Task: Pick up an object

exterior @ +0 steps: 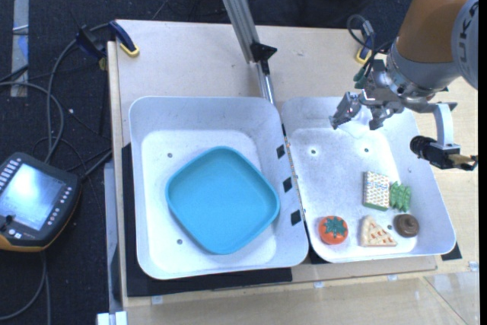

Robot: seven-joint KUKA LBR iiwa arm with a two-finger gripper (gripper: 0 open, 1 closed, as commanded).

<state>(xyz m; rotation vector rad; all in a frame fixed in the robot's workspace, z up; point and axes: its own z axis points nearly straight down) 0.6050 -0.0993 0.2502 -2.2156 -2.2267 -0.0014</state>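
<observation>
A grey robot arm with an orange upper section reaches in from the right over a pale wooden tabletop (190, 57) that carries two shallow white bins. Its gripper (359, 116) hangs above the far end of the right-hand white bin (319, 156), fingers spread apart with nothing between them.

The candidate objects sit well apart from the gripper, clustered at the near end of that bin: a round red-orange toy tomato (332, 230), a tan wedge-shaped toy slice (376, 233), a small brown ring-shaped toy doughnut (406, 224), a speckled rectangular cracker-like block (375, 189) and a green leafy toy piece (400, 196) just beside it.

The left-hand white bin (152, 125) holds a blue square plastic plate (221, 198).

Judged from this, no pick has been made yet; approach, descent, closing and lifting all remain.
</observation>
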